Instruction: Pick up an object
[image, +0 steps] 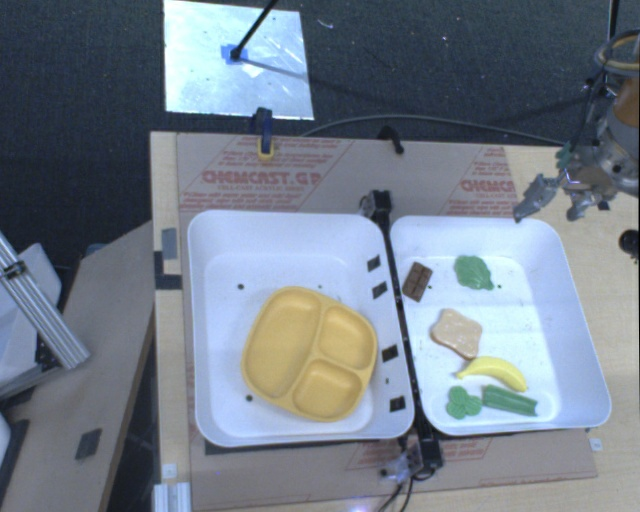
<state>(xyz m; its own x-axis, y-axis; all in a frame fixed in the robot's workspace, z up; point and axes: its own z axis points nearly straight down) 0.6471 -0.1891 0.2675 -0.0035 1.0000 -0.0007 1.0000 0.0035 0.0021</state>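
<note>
The right bin (575, 300) holds several toy foods: a brown chocolate bar (417, 281), a green leafy piece (474, 271), a slice of toast (457, 333), a yellow banana (493, 372), a green broccoli floret (462, 402) and a green pod (510, 401). My gripper (555, 200) hangs over the bin's far right corner, well away from all the food. It is open, its fingers spread with nothing between them.
A yellow divided plate (310, 352) lies in the left bin (215, 300). A black divider with clips (392, 320) runs between the bins. A cable (440, 125) arcs across the board behind them, and a metal sheet (238, 60) lies further back.
</note>
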